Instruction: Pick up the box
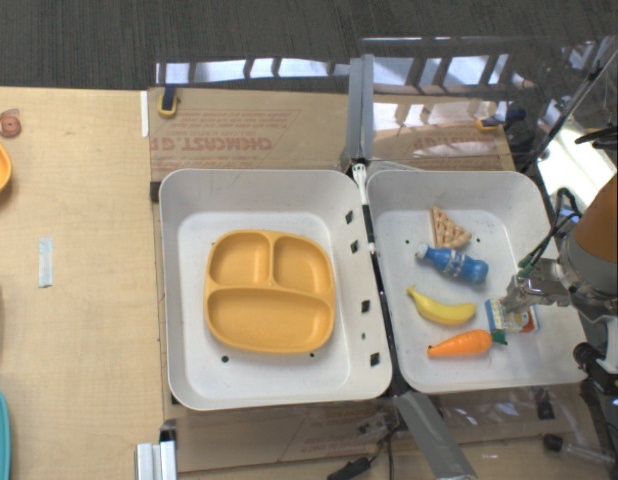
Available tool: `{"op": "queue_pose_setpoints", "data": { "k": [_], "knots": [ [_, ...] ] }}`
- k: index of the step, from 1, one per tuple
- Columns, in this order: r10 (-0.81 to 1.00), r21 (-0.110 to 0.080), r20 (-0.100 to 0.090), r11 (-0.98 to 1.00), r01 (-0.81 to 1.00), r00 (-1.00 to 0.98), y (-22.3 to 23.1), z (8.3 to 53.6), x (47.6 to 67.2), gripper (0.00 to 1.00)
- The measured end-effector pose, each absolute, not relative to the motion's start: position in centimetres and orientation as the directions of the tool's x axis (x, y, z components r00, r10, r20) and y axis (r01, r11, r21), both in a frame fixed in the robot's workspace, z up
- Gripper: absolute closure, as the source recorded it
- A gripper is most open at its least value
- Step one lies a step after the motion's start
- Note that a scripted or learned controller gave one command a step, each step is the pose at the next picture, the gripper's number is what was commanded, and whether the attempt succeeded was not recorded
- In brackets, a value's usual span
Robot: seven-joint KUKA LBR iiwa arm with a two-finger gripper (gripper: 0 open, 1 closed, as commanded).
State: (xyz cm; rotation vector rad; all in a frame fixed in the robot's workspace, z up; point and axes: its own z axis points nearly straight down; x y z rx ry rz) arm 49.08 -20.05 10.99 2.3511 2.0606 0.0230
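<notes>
A small box (513, 317) with orange, white and blue print lies near the right edge of the right bin (549, 208). My gripper (520, 295) comes in from the right and sits directly over the box, its tip at the box's top edge. The grey arm with its orange band (597, 230) stands at the view's right edge.
The right bin also holds a waffle piece (449, 229), a blue bottle (455, 264), a banana (441, 308) and a carrot (463, 344) just left of the box. An orange divided plate (271, 291) lies in the left bin (189, 268).
</notes>
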Motion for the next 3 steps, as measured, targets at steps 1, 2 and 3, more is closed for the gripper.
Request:
{"op": "queue_pose_setpoints", "data": {
  "k": [1,2,3],
  "knots": [
    [0.991,0.021,0.001,-0.132,0.991,0.132,-20.07,11.00,49.06,0.00],
    [0.968,0.023,0.000,-0.249,0.968,0.249,-20.01,10.07,48.66,0.00],
    [0.977,0.021,0.001,-0.211,0.977,0.211,-20.22,10.08,48.54,0.00]
  ]
}}
